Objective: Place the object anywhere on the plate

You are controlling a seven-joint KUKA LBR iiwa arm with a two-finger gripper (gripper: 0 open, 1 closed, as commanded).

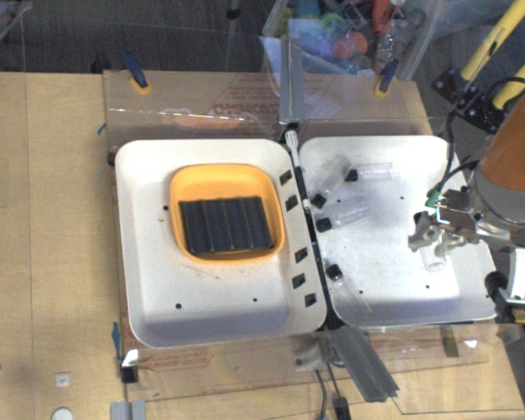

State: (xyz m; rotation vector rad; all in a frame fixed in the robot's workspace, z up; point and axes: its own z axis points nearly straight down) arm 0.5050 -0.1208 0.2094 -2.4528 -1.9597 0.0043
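Note:
An orange plate (226,180) sits in the left bin (149,261), and a dark ribbed rectangular block (226,224) lies on it. Several clear vials with black caps lie in the right bin (394,291): one near the back (369,173), one by the divider (343,210), and another cap lower down (332,271). My gripper (433,239) hangs low over the right side of the right bin, well away from the plate. A faint clear shape (434,261) lies right under it, and I cannot tell whether it is held.
A raised divider (304,234) with black clips separates the two bins. Behind the bins stands a clear box of colourful toys (350,16). Blue clamps (138,79) hold the plastic sheet at the back. Cables and the arm's body (507,173) crowd the right edge.

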